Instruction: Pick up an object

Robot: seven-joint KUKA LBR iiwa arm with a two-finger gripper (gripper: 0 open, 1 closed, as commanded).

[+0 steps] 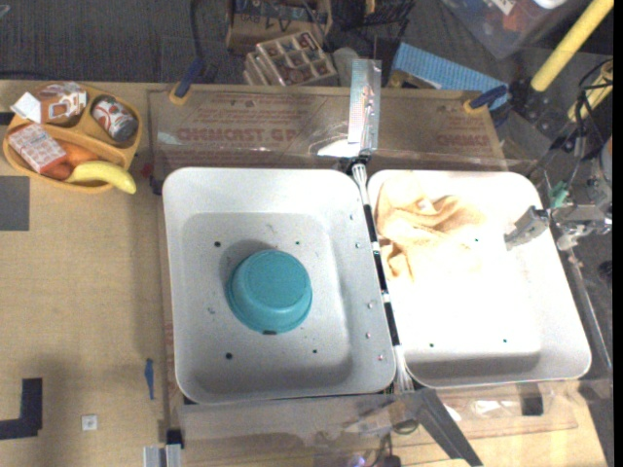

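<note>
A teal bowl (271, 291) lies upside down in the middle of the left bin (195, 202). A tan, crumpled-looking patch (425, 220) spreads over the far left corner of the right bin (545, 358); whether it is a cloth or a stain I cannot tell. A small grey part of the gripper (529, 225) reaches in over the right bin's right rim. It is far from the bowl and apart from the tan patch, with nothing visibly in it.
At the far left, off the bins, a yellow tray (29, 168) holds a banana (105, 174) and snack packs. A cardboard wall (253, 129) stands behind the bins. Cables and a yellow pole (574, 32) crowd the right side.
</note>
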